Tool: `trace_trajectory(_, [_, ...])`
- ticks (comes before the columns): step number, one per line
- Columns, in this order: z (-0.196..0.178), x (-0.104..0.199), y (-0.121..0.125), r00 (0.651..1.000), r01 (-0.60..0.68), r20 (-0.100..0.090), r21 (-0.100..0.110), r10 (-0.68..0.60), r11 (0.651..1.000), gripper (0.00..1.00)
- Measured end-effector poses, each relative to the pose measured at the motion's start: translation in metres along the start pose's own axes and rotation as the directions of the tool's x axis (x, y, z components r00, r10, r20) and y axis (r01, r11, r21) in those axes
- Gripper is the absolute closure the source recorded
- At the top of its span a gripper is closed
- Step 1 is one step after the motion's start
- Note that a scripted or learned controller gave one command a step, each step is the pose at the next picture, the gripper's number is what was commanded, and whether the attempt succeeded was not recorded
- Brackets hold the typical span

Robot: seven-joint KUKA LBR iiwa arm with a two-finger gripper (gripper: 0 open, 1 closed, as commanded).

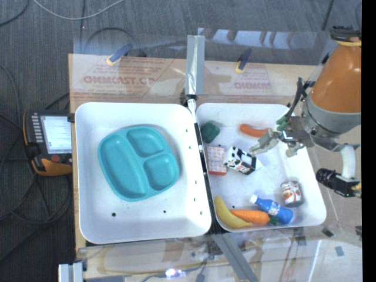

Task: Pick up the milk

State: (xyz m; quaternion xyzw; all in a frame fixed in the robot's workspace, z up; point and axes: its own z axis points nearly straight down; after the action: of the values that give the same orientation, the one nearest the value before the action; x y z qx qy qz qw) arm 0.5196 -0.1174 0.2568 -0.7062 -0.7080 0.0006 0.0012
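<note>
Pincer [276, 141]: over right bin [311, 216], fingers spread, holding nothing | milk [241, 160]: lying mid-bin, just left and below my fingertips | long axis: roughly left-right, slightly tilted | next: short move leftward and down.

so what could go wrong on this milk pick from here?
The milk carton lies on its side, touching the red-and-white box, so the fingers could catch both or shove one. The gripper sits up and right of it, apart, over the right bin; closing there would probably miss.
</note>
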Motion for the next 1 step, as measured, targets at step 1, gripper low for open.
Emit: trace_trajectory(1, [0.1085,-0.0179,0.0454,0.996,0.091,0.000,-0.001,-0.091,0.996,0.00])
